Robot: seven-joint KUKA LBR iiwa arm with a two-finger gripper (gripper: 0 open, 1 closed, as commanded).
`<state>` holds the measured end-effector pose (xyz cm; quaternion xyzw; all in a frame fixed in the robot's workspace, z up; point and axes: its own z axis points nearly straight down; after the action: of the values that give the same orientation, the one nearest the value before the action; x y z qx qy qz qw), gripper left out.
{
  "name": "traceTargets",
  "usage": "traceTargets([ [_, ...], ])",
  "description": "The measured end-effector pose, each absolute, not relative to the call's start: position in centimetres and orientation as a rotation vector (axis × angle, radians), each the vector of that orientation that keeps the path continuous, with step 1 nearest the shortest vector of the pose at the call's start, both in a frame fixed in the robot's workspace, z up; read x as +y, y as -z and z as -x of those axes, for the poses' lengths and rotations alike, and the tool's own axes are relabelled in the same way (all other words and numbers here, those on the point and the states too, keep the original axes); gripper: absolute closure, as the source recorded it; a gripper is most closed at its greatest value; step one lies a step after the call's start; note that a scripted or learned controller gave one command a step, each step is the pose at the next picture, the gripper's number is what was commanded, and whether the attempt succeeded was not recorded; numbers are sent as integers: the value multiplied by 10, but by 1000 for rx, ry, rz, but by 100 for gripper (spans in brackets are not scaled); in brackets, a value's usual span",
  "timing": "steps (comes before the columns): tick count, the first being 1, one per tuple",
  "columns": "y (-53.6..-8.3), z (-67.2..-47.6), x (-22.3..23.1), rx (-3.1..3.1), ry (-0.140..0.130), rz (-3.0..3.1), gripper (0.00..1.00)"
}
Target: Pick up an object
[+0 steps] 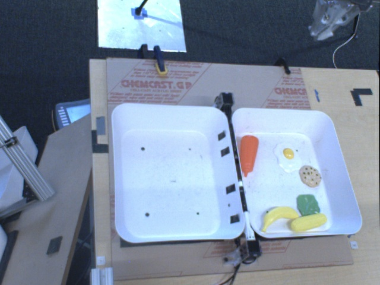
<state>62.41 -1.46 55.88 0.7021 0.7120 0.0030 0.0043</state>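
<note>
At the near edge of the right bin lie a yellow banana and a second yellow piece, touching end to end, with a green piece just behind them; this crowding makes a poor first target, since fingers closing there would likely nudge a neighbour. Farther in, a cookie and a fried egg lie flat and low, probably hard to get fingers under. The orange carrot, standing apart near the bin's left wall, looks the best choice: come down over its thicker far half, fingers across its width, keeping clear of the wall. The left bin holds nothing to pick. Far off at the upper right, the gripper hangs well apart from both bins, holding nothing; it is partly cut off by the frame's top edge and too small to judge, so I cannot tell how it is set.
</note>
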Motion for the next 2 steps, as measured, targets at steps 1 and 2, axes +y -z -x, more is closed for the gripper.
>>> traceTargets([
  [1,-570,-624,-15,2234,-11,-2193,100],
  [2,-581,-625,-15,2237,-14,-2185,100],
])
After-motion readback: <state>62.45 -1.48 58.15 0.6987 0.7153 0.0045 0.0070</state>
